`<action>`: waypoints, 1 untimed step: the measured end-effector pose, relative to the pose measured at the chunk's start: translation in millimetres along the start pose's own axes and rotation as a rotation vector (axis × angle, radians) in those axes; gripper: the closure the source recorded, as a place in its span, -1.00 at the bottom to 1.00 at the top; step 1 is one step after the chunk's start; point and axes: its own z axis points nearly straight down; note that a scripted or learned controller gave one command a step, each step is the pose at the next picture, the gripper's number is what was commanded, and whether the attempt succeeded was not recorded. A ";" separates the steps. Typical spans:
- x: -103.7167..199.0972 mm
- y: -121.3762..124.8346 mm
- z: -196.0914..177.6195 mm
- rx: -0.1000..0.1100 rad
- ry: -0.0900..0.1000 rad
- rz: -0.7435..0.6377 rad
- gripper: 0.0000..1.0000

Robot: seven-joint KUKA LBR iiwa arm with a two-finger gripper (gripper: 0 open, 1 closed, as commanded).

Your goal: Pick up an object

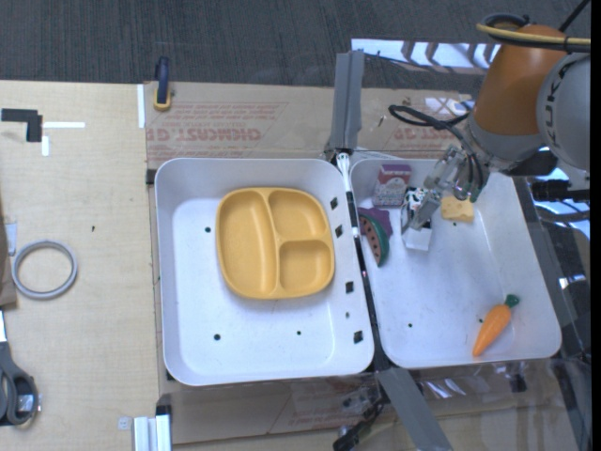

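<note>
while fingers hang over right bin, state unclear, wooden bench bears tape ring.

Most of the open floor in the right bin sits below and left of the carrot — easy way in there. Up top it's crowded: the watermelon slice hugs the left wall, the purple-topped packet sits just above it, and the yellow cheese wedge lies beside the end effector. The arm covers the upper right corner.
</note>
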 end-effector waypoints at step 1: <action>-45.8 -84.9 15.3 0.000 -0.001 0.235 -1.00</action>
